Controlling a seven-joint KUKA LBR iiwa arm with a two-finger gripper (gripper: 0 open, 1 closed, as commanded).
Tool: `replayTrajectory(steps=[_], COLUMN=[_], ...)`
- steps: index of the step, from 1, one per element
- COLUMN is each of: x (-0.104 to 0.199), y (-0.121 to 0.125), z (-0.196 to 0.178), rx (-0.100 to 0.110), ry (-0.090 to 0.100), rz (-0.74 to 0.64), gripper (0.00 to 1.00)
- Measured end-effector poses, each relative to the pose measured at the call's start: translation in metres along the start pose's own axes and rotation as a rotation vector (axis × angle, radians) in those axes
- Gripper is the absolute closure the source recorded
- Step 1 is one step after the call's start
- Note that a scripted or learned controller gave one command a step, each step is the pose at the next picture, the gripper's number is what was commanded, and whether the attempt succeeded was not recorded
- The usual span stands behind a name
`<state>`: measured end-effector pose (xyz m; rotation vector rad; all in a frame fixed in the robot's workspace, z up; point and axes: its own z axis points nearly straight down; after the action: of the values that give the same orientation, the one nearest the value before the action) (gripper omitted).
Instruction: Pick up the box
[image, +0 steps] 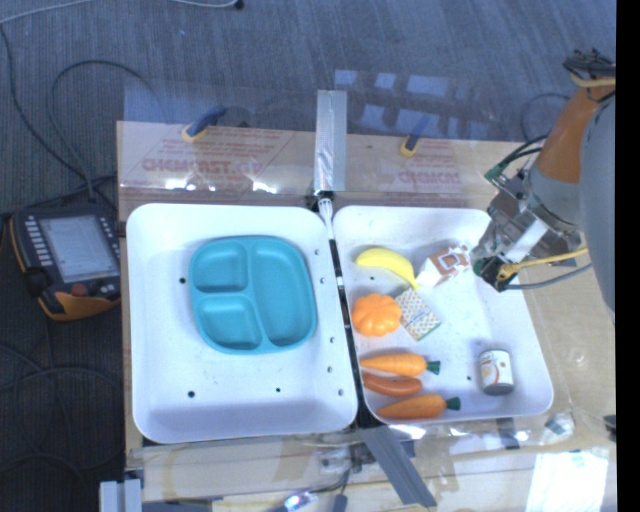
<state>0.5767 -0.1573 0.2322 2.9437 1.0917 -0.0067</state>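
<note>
A small white box with orange print (447, 264) lies tilted in the right bin (520, 340), near its back right part, just right of the yellow banana (386, 265). A second small box with a checkered pattern (417, 314) lies beside the orange pumpkin (375, 314). My gripper (493, 250) hangs over the right bin's right rim, a short way right of the white box and apart from it. Nothing shows between its fingers.
Three orange carrots (400, 384) lie along the right bin's front. A small can (494, 370) stands at its front right. The left bin (160, 390) holds a blue divided plate (250, 292). A metal divider (330, 150) runs between the bins.
</note>
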Motion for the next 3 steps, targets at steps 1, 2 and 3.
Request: replayTrajectory(steps=[1,2,3], x=[0.0,0.003,-0.021], y=[0.0,-0.025,-0.02], z=[0.0,0.106,0.143], rx=[0.0,0.004,-0.001], ry=[0.0,0.0,0.012], rz=[0.0,0.077,0.454], gripper=[0.0,0.0,0.0])
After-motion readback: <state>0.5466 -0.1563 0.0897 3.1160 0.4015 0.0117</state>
